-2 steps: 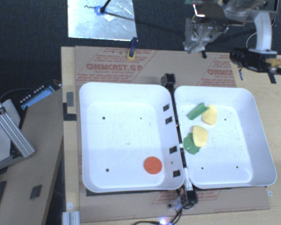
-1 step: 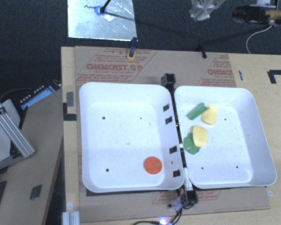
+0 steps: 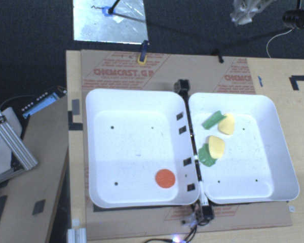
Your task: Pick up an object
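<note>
1. Camera view: gripper (image 3: 247,6) at the frame's 1 o'clock, up over dark floor, well apart from both bins. It looks pale and blurred.
2. Fingers: cannot tell if spread or closed; nothing visible between them.
3. Left bin (image 3: 99,105): one orange disc (image 3: 165,178) lying flat, at about 5 o'clock within the bin, near the front wall.
4. Right bin (image 3: 278,135): four pieces clustered on its left side, toward 9–10 o'clock of the bin.
5. Green stick (image 3: 212,119) tilted, its upper end touching the upper yellow piece (image 3: 226,124), which sits at its 3 o'clock.
6. Lower yellow piece (image 3: 216,147) overlaps a green lump (image 3: 206,157) at its 7 o'clock; both close to the divider between bins.
7. Upper pair and lower pair sit near each other, not touching.
8. Bins rest side by side on a cardboard sheet (image 3: 121,70) with red print.
9. Shiny metal plate (image 3: 91,19) at 11 o'clock on the floor.
10. Yellow clip (image 3: 142,58) on the cardboard's far edge, 12 o'clock of the left bin.
</note>
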